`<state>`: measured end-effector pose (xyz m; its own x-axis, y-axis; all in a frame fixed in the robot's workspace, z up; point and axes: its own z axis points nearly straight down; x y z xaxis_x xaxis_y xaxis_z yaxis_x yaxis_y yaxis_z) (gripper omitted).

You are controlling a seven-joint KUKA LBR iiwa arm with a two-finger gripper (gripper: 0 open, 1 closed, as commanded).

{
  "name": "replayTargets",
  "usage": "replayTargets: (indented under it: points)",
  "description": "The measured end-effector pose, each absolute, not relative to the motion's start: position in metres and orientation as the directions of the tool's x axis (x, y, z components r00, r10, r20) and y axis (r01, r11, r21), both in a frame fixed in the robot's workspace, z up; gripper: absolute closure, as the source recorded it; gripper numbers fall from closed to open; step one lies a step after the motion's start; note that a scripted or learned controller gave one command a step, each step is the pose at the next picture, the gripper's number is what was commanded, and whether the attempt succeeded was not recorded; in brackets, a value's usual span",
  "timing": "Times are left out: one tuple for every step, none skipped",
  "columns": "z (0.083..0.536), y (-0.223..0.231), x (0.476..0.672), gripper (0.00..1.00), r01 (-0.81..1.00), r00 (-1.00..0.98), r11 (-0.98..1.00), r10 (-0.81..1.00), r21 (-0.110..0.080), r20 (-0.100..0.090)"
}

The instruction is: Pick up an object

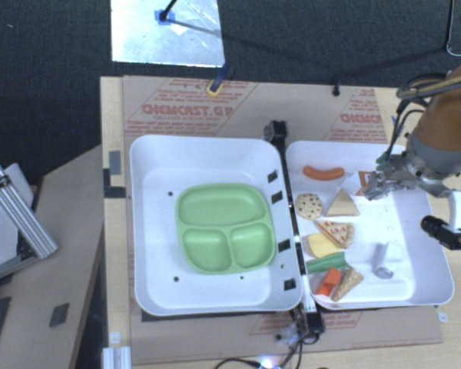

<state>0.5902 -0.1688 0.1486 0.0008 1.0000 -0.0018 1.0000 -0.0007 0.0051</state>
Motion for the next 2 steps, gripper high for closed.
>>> replayTargets:
  points:
    - [0.205,-0.164,0.601,1.0,1.0,-0.005,0.005,1.0,0.008,-0.002]
    - [0.226,-0.164,0.602,1.0,1.0,-0.005,0.005,1.0,0.004,-0.001]
